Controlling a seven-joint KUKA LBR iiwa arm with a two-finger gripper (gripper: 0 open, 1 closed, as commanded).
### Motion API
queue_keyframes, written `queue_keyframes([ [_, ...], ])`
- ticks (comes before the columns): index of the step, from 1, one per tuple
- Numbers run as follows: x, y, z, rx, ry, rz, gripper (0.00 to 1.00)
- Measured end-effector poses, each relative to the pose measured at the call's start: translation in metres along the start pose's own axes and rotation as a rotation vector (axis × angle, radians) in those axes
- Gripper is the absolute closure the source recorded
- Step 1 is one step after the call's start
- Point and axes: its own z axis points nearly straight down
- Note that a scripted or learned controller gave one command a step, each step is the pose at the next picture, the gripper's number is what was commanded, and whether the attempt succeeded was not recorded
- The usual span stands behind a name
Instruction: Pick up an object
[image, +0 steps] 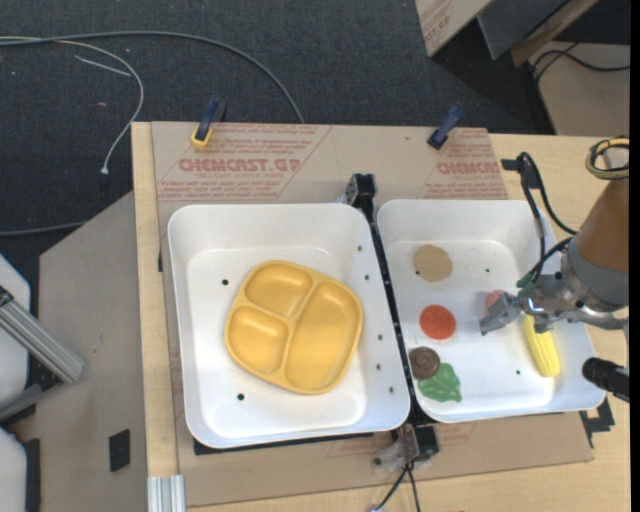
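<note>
On the tabletop (300, 165), the left bin (200, 300) holds a yellow tray (293, 325); the right bin (470, 395) holds the small things. The arm (605, 250) leans in from the right, gripper (497, 312) low beside a reddish piece (493, 298); whether the jaws are spread, I cannot tell. Best to centre on one piece, such as the corn (542, 352) or the tomato (437, 322), then descend straight.

Dark speckled carpet (300, 50) covers the floor beyond the bench's far edge. A grey cable (120, 70) trails across it. Cardboard boxes (450, 20) stand at the far right. Brown printed cardboard (250, 165) lines the bench top, held by two blue clamps (207, 120).
</note>
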Motion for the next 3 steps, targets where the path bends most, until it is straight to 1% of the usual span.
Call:
queue_keyframes([
  [1, 0.004, -0.003, 0.063, 0.001, 0.001, -0.002, 0.0],
  [2, 0.005, -0.004, 0.08, -0.003, 0.0, -0.001, 0.0],
  [3, 0.005, -0.003, 0.068, -0.007, -0.001, -0.001, 1.0],
])
